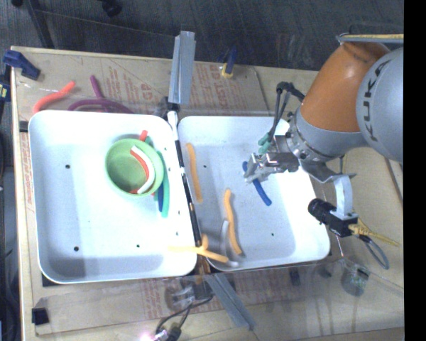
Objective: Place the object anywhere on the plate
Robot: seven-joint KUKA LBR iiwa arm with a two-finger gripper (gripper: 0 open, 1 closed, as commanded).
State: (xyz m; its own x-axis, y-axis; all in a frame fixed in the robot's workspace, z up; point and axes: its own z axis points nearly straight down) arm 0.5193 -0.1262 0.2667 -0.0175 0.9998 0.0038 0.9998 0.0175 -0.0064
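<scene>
Green plate point(128, 168) in the left bin point(57, 247) half hides a white strip and a blue one beneath its rim. In the right bin point(298, 240), a blue stick point(261, 192) lies slanted, its upper end covered by the gripper point(258, 170); whether it's clamped, I cannot tell.

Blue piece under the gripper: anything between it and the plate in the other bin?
The blue piece lies in the right bin, just below the gripper. The green plate sits in the left bin. Between them stand the two bins' adjoining walls and an orange strip along them; the plate already carries a white piece.
</scene>
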